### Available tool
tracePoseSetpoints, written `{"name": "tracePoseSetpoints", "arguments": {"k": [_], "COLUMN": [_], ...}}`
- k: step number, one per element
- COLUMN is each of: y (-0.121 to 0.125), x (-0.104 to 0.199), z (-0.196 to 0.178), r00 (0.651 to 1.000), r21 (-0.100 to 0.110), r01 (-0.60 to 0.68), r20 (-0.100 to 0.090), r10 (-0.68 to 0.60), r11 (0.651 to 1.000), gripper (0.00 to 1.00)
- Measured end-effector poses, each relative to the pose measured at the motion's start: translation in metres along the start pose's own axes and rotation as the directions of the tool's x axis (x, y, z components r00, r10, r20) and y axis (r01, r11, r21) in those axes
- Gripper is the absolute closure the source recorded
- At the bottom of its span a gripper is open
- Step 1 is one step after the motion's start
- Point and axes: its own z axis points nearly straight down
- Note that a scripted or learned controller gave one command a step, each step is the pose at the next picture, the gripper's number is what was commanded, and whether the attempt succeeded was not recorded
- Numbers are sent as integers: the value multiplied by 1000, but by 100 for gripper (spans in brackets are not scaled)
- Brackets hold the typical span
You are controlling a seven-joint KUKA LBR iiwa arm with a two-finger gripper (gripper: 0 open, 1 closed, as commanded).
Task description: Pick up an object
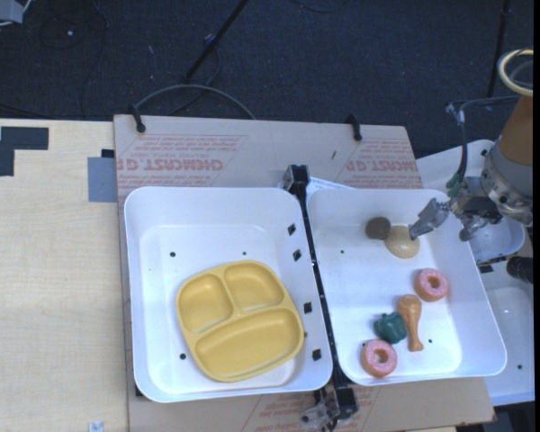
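Note:
In the right bin [486, 331] lie a beige lump [402, 242] with a brown round piece [377, 229] against its left side, a pink donut [430, 284], a second pink donut [378, 357], an orange drumstick [410, 320] and a teal piece [390, 328]. My gripper [445, 228] hovers at the bin's upper right, open, with nothing between its fingers. Its left finger [426, 218] ends just right of the beige lump; I cannot tell whether it touches it.
The left bin [153, 241] holds a yellow divided plate [240, 319]. A black divider [310, 268] runs between the two bins. Cardboard lies under both bins, and the wooden bench top stretches to the left.

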Motion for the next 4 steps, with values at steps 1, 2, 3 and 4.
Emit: {"name": "tracePoseSetpoints", "arguments": {"k": [1,2,3,4], "y": [2,-3,-10,-6], "x": [0,3,5,2], "z": [-7,56,102,147], "r00": [1000,1000,1000,1000], "r21": [-11,-6,-6,-27], "r01": [2,3,2,2], "r20": [2,0,0,12], "r10": [-2,-3,-2,-2], "r11": [1000,1000,1000,1000], "gripper": [0,0,0,0]}}
